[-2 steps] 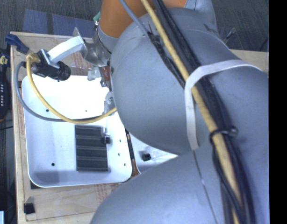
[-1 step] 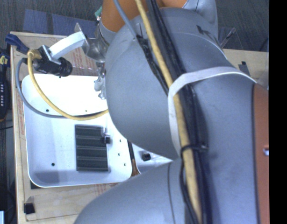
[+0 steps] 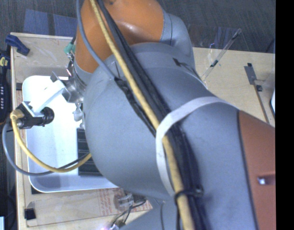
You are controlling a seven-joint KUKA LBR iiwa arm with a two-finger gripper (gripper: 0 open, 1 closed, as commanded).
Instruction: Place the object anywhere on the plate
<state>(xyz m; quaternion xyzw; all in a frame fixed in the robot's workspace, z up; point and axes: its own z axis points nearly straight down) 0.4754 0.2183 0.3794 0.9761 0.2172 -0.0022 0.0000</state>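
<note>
The bulky grey arm with its orange band (image 3: 152,104) looms over the shallow white bin (image 3: 41,128). The jaws' state I cannot tell. Probably the reach stage; next comes finding the object.

Grey arm (image 3: 152,128) with an orange band (image 3: 123,18) — yellow cable (image 3: 41,164) (black-tipped) over a white bin (image 3: 46,176).

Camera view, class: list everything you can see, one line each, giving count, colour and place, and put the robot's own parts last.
bin: one, white, shallow, left on the bench.
bench: one, pale wood, under the bin.
clamp: one, blue, bench's upper left corner.
cable: one, yellow, looping over the bin.
arm: one, grey with an orange band, covering the middle and right.
tool: one, metallic, over the bin's upper part; fingers hidden.
</note>
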